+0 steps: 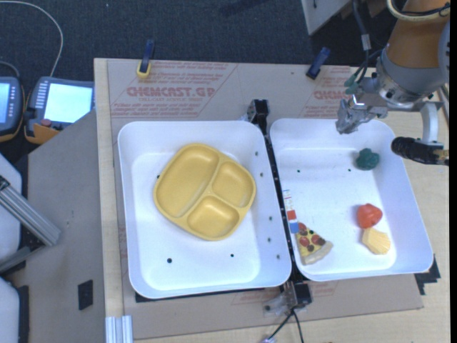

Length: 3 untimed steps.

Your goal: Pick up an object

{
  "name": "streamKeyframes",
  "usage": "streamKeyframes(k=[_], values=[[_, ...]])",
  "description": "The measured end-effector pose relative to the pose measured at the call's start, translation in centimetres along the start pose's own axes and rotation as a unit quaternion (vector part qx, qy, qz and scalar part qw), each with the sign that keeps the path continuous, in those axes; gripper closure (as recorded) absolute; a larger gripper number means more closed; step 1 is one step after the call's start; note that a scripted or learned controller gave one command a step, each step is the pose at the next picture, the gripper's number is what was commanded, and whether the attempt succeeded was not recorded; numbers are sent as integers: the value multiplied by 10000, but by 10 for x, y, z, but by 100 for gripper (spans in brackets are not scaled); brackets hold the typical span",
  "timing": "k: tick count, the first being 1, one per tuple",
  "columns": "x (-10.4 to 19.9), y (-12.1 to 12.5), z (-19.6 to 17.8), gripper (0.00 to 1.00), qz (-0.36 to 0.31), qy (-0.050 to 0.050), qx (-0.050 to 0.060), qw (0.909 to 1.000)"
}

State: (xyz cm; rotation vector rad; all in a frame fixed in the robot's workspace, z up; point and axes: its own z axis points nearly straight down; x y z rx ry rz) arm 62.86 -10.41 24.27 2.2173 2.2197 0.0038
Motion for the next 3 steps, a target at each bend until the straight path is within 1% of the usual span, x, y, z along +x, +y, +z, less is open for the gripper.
streamKeyframes(k=[1, 2, 3], values=[[52, -5, -8, 100, -17, 13, 26, 10000], [104, -15, 6, 100, -21, 15, 41, 10000], [166, -22, 7, 100, -17, 11, 37, 10000]])
